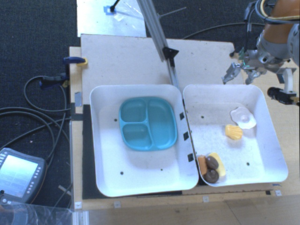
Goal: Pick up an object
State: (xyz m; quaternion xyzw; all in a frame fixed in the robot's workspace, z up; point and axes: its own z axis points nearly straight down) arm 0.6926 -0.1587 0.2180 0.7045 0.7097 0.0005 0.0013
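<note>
Your claw [240, 75] is hanging open with nothing in it, just past the far rim of the right bin [271, 112], over the counter [201, 64]. Inside that bin, the fried egg toy [243, 118] and yellow piece [233, 132] are sitting near the middle with room around them. The hot dog pile [211, 167] is crowding the near-left corner. The teal divided plate [147, 123] is sitting mid left bin [101, 172].
</note>
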